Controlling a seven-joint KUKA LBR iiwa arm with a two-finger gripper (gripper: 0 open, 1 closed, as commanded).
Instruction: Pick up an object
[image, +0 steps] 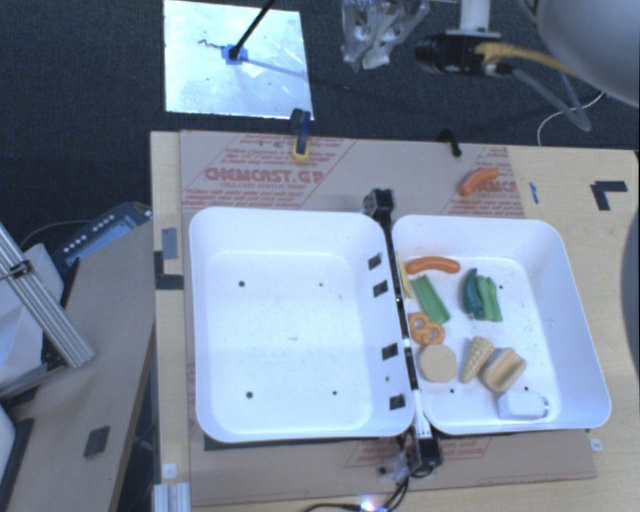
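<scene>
Hand (372, 50) high beyond bins; toys crowd right bin (570, 270).

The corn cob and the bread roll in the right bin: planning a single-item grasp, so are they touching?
Touching. In the camera view, the corn cob leans against the bread roll, with no white bin floor showing between them.

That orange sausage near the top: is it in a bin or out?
Out. The orange sausage lies on the board beyond the right bin, past its far rim.
</scene>
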